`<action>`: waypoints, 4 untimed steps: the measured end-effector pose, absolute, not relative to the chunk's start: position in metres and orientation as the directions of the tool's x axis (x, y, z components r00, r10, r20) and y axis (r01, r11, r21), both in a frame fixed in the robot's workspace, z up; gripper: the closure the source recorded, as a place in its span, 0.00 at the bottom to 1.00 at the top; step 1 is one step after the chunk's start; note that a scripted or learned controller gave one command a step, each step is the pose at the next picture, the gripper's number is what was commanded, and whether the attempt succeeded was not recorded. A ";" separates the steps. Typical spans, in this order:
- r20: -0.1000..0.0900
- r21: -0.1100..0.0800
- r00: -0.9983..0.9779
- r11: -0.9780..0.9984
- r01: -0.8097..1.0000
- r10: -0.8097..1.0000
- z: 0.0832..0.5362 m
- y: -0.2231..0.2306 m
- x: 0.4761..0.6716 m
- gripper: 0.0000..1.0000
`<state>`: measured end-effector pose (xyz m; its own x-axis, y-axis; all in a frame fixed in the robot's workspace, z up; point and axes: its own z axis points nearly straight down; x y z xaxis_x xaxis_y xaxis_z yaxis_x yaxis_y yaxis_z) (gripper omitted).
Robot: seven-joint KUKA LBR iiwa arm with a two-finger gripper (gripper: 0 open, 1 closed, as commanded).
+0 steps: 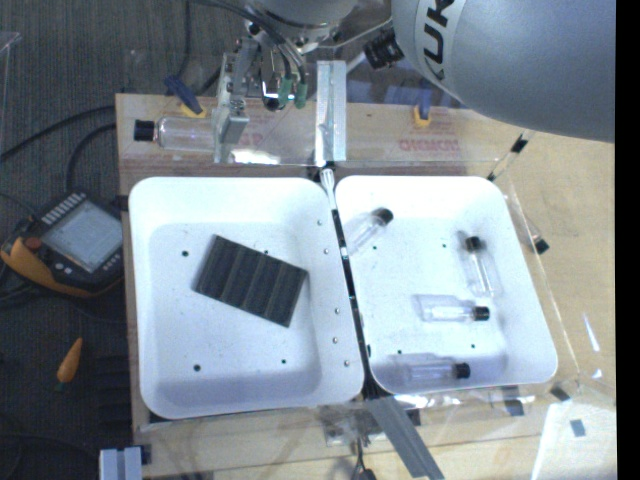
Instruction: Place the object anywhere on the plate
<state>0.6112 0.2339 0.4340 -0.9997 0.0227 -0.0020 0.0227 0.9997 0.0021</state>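
Note:
A dark grey ridged plate [250, 280] lies flat in the left bin [160, 218], turned at a slight angle. Several clear vials with black caps lie in the right bin [500, 218]: one against the divider [365, 228], one near the right wall [476, 261], one in the middle [450, 311] and one at the front wall [430, 371]. My gripper [282, 128] hangs above the bench just behind the left bin's back rim. Its two metal fingers [331, 118] stand wide apart, open, with nothing between them.
Another clear vial [180, 131] lies on the wooden bench behind the left bin, left of the gripper. The grey arm fills the top right. A handheld pendant [75, 243] and cables sit on the floor to the left.

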 end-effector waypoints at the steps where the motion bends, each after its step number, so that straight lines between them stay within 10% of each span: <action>1: -0.005 0.001 -0.858 0.858 -0.514 -0.514 0.435 0.233 0.666 1.00; 2: -0.003 0.000 -0.750 0.750 -0.662 -0.662 0.415 0.233 0.569 1.00; 3: -0.003 0.003 -0.720 0.720 -0.694 -0.694 0.293 0.228 0.566 1.00; 4: 0.001 -0.001 -0.963 0.963 -0.269 -0.269 0.215 0.225 0.566 1.00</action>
<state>0.5657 0.2248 0.2147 -0.9631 -0.2692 0.0014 -0.2692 0.9631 -0.0005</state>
